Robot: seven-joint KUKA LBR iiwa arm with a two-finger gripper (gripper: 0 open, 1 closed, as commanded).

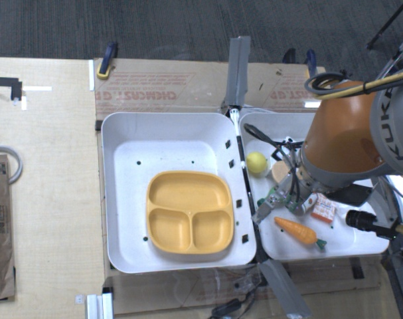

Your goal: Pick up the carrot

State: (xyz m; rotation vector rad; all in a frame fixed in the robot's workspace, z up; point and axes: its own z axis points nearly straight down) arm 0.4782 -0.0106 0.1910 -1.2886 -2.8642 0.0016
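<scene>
Progress: the pick is not yet done, as I judge it. The small orange carrot with a green stalk end (297,231) lies flat on the floor of the right shallow white plastic bin (340,246), and nothing lifts it.

Left to do: bring my tip over the carrot, lower, close on it and raise it clear of the bin floor.

My gripper (285,198): it hangs low in the right bin, under my broad orange wrist band (340,128), which covers much of it from above. Whether it is spread or closed I cannot tell; the dark and green parts around the tip are too tangled to read.

Carrot: near the front wall of the right bin, lying at a slant, its pointed end toward the divider between the bins and its green end toward the right.

Carrot against my tip: just in front of it and a little to the right, close but apart as far as I can see; no part of me is around it.

Neighbours: a round yellow lemon-like ball (256,162) sits near the divider behind my tip, and a small white packet with red print (323,209) lies just behind the carrot.

Left bin (121,178): holds a yellow three-compartment plastic plate (190,212), well away from the work.
</scene>
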